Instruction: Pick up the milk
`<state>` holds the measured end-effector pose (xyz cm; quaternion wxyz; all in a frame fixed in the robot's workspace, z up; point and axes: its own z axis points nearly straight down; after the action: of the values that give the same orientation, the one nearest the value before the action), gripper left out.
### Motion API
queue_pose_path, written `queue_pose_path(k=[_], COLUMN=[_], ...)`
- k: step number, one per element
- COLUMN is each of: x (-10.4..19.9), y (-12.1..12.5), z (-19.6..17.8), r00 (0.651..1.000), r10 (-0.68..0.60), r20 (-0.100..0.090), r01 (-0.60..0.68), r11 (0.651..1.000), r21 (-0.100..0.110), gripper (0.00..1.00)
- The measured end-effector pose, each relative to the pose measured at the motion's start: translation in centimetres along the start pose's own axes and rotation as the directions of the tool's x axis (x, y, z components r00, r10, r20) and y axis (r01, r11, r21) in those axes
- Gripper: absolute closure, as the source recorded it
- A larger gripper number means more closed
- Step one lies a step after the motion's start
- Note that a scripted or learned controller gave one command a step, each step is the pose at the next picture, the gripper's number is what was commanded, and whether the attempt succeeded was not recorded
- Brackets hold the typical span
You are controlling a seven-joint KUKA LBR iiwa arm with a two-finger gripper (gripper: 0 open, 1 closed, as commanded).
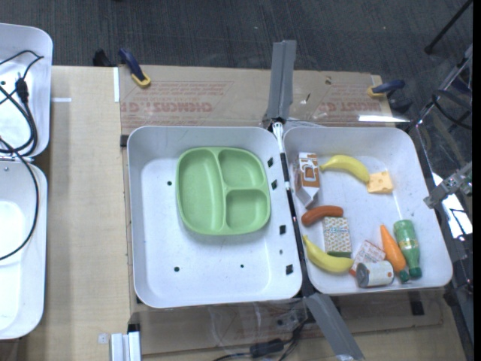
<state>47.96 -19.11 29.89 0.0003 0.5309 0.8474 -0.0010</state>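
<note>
Milk carton in right-hand bin

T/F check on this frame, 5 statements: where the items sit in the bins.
1. The green plate lies in the left bin. True.
2. The milk carton lies on the green plate. False: it lies in the right bin, near the divider between the bins.
3. Two bananas are in the right bin. True: one near the far side, one near the front.
4. The green bottle stands in the left bin. False: it lies in the right bin, beside the carrot.
5. The sausage lies between the milk carton and the front banana. True.
</note>
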Motion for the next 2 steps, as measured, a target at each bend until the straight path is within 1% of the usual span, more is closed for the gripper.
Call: queue_pose_path(k=[2], x=[-0.15], y=[0.21], z=[-1.68], r00=[1.0], r10=[-0.003], r20=[0.002], r01=[0.003], r11=[1.0], r21=[0.001], gripper=[1.0])
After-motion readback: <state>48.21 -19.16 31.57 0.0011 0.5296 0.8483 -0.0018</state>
